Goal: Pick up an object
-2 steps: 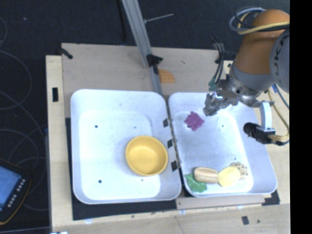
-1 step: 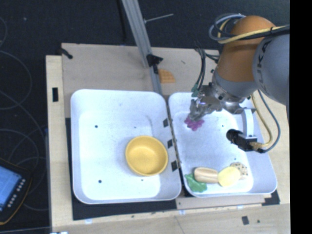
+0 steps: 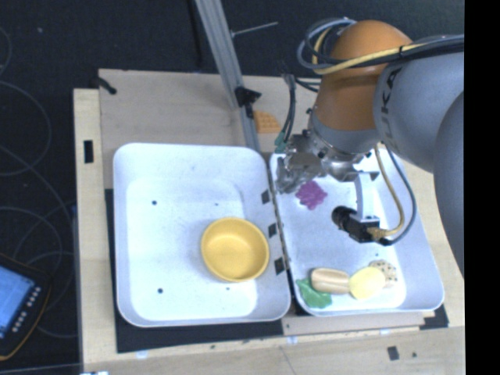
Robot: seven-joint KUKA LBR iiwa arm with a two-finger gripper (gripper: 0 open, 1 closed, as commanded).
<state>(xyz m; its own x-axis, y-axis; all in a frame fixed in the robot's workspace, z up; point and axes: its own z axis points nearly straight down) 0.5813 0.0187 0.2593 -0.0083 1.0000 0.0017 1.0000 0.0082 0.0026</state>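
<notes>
My gripper (image 3: 293, 174) hangs over the upper left part of the right bin (image 3: 418, 276), under the orange wrist band. A small purple object (image 3: 312, 194) lies in that bin just right of and below the gripper. Along the bin's front edge lie a tan roll-shaped object (image 3: 329, 280), a yellow rounded object (image 3: 366, 283), a pale speckled piece (image 3: 384, 271) and a green piece (image 3: 310, 294). A yellow bowl (image 3: 233, 249) stands in the left bin (image 3: 148, 178).
A black cable fitting (image 3: 355, 223) hangs from the arm over the middle of the right bin. A grey metal post (image 3: 223, 53) slants up from between the bins. An orange item (image 3: 266, 122) lies on the bench behind the bins.
</notes>
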